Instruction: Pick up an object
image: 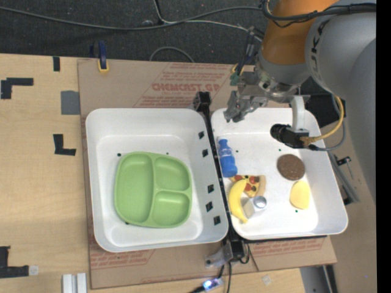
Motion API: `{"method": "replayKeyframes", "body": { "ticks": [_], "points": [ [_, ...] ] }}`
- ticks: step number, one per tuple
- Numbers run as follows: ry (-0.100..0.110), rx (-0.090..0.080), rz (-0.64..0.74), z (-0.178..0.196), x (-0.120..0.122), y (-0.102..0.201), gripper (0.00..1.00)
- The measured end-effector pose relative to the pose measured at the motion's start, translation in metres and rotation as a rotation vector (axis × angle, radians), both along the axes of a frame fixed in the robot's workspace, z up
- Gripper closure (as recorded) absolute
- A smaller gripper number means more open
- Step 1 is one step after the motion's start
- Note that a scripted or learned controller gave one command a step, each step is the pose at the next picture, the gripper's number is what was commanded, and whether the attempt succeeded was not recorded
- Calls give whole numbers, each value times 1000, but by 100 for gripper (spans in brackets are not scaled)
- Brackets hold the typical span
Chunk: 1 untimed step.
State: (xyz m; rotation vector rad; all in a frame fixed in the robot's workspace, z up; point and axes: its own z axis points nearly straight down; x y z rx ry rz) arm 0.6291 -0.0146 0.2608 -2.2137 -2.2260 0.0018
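Note:
My gripper (235, 113) hangs over the far left corner of the right bin (324, 224), with nothing between its fingers. Below it in that bin lie a blue bottle (226, 158), a yellow banana (236, 201), a small piece with red and yellow (253, 184) and a silver round thing (260, 202). A brown disc (291, 166) and a yellow lemon-like piece (299, 195) sit further right. The gripper is well above the blue bottle and touches none of these things.
The left bin (98, 139) holds a green divided plate (153, 189). A black clip (202, 101) sits where the bins meet at the back. A black cylinder (287, 134) on the arm hangs over the right bin. Cables run behind on the dark floor.

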Motion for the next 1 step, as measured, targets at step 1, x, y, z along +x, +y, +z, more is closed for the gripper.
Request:
{"method": "replayKeyframes", "body": {
  "ticks": [1],
  "points": [
    [1, -1, -1, -20, -6, 54, 100]
  ]
}}
